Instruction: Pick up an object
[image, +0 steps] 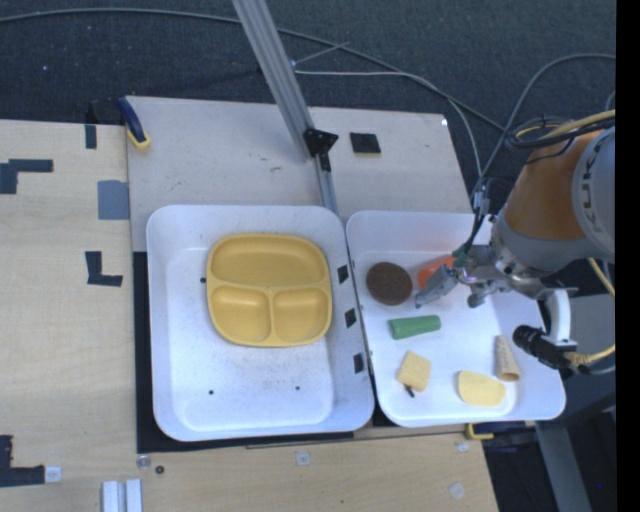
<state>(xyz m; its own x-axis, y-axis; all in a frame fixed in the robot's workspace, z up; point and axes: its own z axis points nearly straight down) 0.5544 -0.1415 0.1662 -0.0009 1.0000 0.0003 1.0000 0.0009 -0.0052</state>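
two shallow white bins with rounded corners sit side by side on the bench. the left bin (170, 330) holds a smooth, matte yellow plate (269, 289), a rounded rectangle moulded into one long compartment at the back and two smaller ones in front. the right bin (540, 400) carries several small food-like pieces: a dark brown, rough-looking disc (389, 282) near its left wall; a glossy green bar (414, 326) lying flat in front of the disc; a pale yellow wedge (413, 370) with a small dark mark at its lower edge; a smooth yellow half-round piece (481, 389) near the front rim; and a tan cone-like piece (507, 358) with a ribbed look, standing close to the right rim. a small orange-red object (433, 270) lies just beside the disc, partly covered by the gripper (437, 288), so its shape is hard to make out. the arm reaches in from the right, its orange band (545, 205) above a grey wrist, cut off at the frame's edge, with cables looping over it. the gripper hangs low over the middle of the right bin, pointing left, its grey tip right at the orange-red object and near the green bar. whether the gripper is open or closed, and whether it grips anything, cannot be told from this slant.
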